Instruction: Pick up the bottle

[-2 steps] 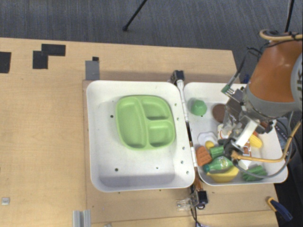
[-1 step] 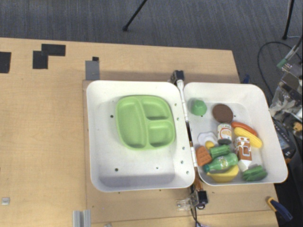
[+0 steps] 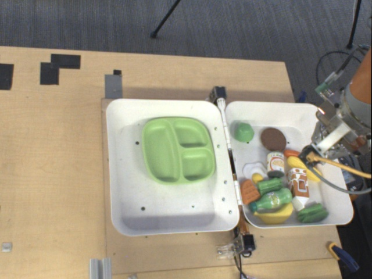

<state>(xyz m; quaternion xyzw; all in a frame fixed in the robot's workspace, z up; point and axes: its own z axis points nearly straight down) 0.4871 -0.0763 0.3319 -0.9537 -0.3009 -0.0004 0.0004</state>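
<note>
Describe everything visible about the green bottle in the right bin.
The green bottle lies on its side in the right bin, near the front edge, among toy food. It looks like translucent green plastic with a pale label band around its middle. It rests across a yellow banana and sits beside an orange carrot-like piece. Which end holds the cap is hard to tell.

1. Fixed overhead, looking down at a slant on the tabletop [image 3: 52, 185].
2. Faces toward the grey carpet [image 3: 174, 10] filling the top strip, the far side of the scene.
3. Set at middling range: takes in both bins whole, the left bin [image 3: 125, 214] near centre and the right bin [image 3: 340, 214] close to the right edge.
4. Catches the arm [image 3: 357, 95] entering from the right, cut off by the frame.
5. Leaves much bare tabletop at left.
</note>
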